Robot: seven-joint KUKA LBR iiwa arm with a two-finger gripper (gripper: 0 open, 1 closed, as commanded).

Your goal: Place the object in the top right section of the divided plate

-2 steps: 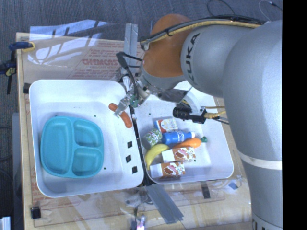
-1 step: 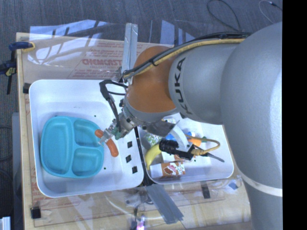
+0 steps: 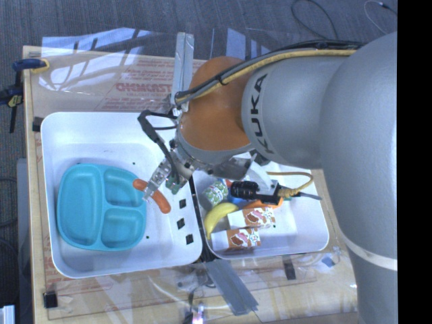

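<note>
A blue divided plate point(image 3: 101, 208) lies in the left white bin point(image 3: 81, 137). Over the right edge of the plate's top right section hangs a small orange carrot-like object point(image 3: 162, 203), tilted down to the right. My gripper point(image 3: 155, 189) reaches down from the orange wrist and is shut on the middle of this orange object, whose two ends stick out on either side of the fingertips. The arm covers the wall between the two bins.
The right bin point(image 3: 314, 231) holds a banana point(image 3: 219, 216), a green and white can point(image 3: 216, 193) and two brown snack packets point(image 3: 244, 238) close together near its left wall. Bare white floor lies above and below the plate in the left bin.
</note>
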